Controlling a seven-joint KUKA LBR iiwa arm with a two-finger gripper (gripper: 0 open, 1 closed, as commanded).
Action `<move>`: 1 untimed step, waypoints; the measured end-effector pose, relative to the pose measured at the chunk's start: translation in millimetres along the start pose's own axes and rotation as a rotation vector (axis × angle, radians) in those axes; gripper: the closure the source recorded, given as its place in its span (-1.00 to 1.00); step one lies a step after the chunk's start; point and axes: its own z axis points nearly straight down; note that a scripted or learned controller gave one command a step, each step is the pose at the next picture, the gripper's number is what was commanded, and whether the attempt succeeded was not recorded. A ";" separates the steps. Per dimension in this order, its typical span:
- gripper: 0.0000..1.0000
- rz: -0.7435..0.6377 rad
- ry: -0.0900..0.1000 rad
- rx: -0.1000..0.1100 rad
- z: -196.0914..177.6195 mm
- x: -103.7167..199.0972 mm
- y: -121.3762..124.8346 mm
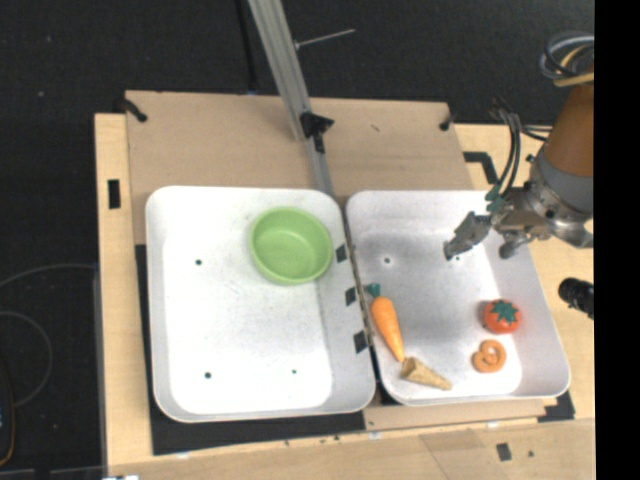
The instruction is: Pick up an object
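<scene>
The right bin holds an orange carrot with a green top along its left side. A tan cone-shaped piece lies just below the carrot's tip. A red tomato with a green stem sits near the right wall, and a small orange pretzel lies under it. My gripper hangs over the upper right part of this bin, open, with nothing between its two dark fingers. It is above and left of the tomato, apart from every object.
A green bowl stands in the upper part of the left bin. A slanted metal pole rises from the bench behind the bins. The arm's orange band is at the right edge.
</scene>
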 end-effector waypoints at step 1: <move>-1.00 0.001 0.000 -0.001 0.0 -0.1 0.1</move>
